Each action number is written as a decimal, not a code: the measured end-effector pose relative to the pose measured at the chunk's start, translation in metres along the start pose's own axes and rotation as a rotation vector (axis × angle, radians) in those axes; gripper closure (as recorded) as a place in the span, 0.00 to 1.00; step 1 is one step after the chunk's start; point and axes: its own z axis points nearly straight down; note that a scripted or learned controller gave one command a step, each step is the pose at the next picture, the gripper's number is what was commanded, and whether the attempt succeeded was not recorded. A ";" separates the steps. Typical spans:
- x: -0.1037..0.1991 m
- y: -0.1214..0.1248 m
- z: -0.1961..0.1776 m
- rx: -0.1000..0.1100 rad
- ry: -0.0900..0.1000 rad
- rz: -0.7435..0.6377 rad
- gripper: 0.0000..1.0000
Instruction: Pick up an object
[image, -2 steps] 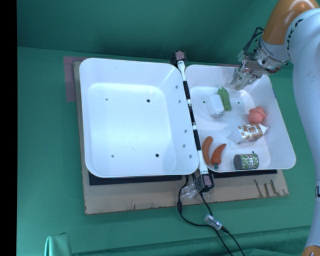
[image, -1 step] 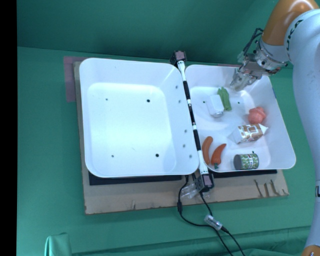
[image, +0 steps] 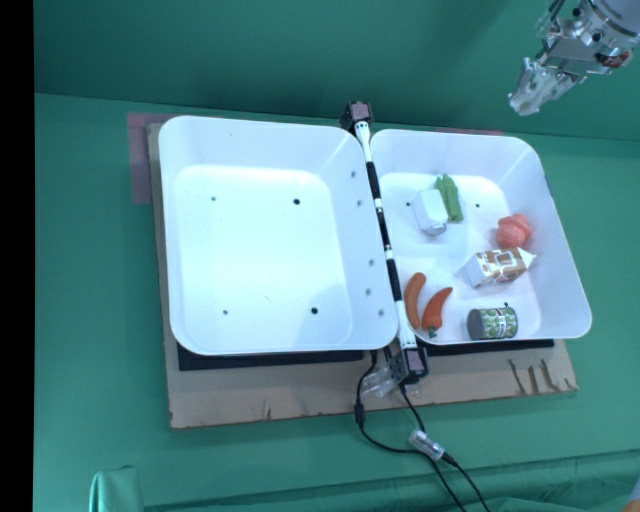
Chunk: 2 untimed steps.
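The left bin (image: 262, 235) sits on the green tabletop (image: 90, 300). In the right bin (image: 560, 265), a sausage (image: 414, 299) and a chili pepper (image: 436, 310) lie by its left wall, a white packet (image: 432, 211) and green pod (image: 451, 197) toward the far side, a carton (image: 496, 267) mid-bin, a tomato (image: 514, 231) beside the right wall and a can (image: 492, 323) in the near right corner. The pincer (image: 528, 98) hangs above the tabletop's far right corner, holding nothing; I cannot tell how it is set

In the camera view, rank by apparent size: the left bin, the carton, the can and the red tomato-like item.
Largest to smallest, as they look:
1. left bin, by far
2. carton
3. can and red tomato-like item: these look about alike, so I will not rank them against each other.
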 end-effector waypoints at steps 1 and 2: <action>0.000 -0.062 0.084 0.003 0.001 0.001 1.00; 0.003 -0.008 0.174 0.006 -0.001 0.001 1.00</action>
